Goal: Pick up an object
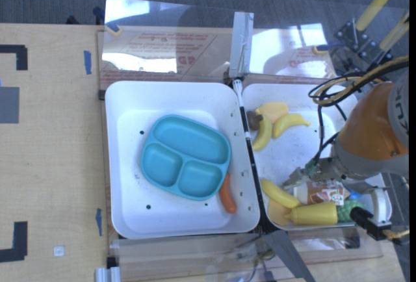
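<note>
Two bins on the worktop (45,144), one camera view from above. Arm comes in from the right w/ its orange band (370,128) over the right bin (286,147); the tool (316,173) is down low among the clutter at that bin's near end. Can't tell whether the tool is apart or together, as wrist and cables hide it.

Candidate things sit crowded right by the tool: a yellow bottle (314,214) just below it, a small packet (323,194) touching or nearly under it, a banana (279,193) just to its left. Another banana bunch (273,121) lies farther up the bin, well apart from the tool. Left bin (123,118), far from the tool, has a blue divided plate (185,156) and an orange carrot-like piece (227,198) beside it.

Risks, as I judge them: things packed so tight that the tool may close on two at once, or on none. Bottle is round and smooth, so prob. rolls or squirts out. Packet lies flat and is hard to get under. Bin wall is close and could be hit. Cables (338,89) dangle near and could snag.
</note>
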